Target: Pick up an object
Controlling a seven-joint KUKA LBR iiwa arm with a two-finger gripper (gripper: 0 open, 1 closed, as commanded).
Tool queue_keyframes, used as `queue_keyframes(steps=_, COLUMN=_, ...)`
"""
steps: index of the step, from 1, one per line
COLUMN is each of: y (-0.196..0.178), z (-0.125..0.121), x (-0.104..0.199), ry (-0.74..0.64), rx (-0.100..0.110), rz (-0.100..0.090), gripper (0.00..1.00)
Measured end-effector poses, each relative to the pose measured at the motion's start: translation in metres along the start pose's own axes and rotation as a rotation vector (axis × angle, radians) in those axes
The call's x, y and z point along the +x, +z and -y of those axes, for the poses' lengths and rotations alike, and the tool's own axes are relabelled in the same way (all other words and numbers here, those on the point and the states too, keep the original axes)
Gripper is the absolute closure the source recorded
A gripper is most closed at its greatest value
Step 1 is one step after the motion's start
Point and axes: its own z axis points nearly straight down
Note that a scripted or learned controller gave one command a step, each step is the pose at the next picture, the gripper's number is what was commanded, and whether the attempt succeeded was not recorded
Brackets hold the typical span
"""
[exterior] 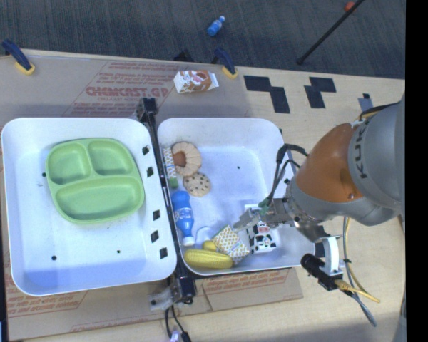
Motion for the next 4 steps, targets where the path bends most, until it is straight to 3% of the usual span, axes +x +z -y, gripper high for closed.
queue_keyframes(steps=1, y=-0.107, z=-0.059, x=0.066, ry=-0.001, rx=-0.003, rz=-0.001, gripper=0.00)
queue_keyframes(steps=2, y=-0.062, z=-0.013, x=0.005, ry=0.002, rx=0.002, rz=0.001, gripper=0.00)
queue_keyframes(steps=3, y=0.002, z=-0.002, x=0.079, ry=0.002, rx=0.001, rz=-0.001, gripper=0.00)
queue_keyframes(steps=4, y=-0.089, z=-0.089, x=0.131, ry=0.000, rx=-0.002, rz=-0.001, gripper=0.00)
